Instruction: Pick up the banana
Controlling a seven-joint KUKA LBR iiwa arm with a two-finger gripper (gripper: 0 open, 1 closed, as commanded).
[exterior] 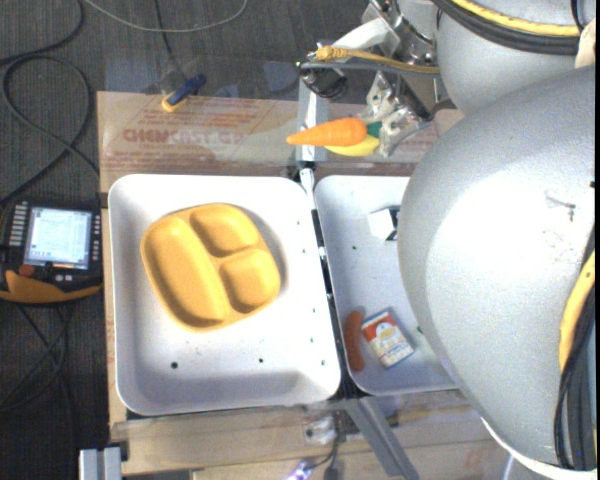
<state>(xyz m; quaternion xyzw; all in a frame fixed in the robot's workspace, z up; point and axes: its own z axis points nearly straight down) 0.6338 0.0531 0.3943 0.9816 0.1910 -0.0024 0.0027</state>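
Note:
The banana (pixel 354 149) shows as a short yellow sliver just under an orange carrot (pixel 328 133) with a green top. Both hang at my gripper (pixel 386 126), raised over the far rim between the two bins. The gripper is shut, with the banana and the carrot's green end caught between its fingers. The carrot sticks out to the left. Most of the banana is hidden by the carrot and the fingers. The grey arm covers the right side of the view.
The left bin (pixel 130 368) holds a yellow divided plate (pixel 212 265). In the right bin (pixel 360 203) lie a small red and white box (pixel 387 338), a red-brown stick (pixel 353 340) and a dark item (pixel 390 223) partly under the arm. Cardboard (pixel 210 133) lies behind the bins.

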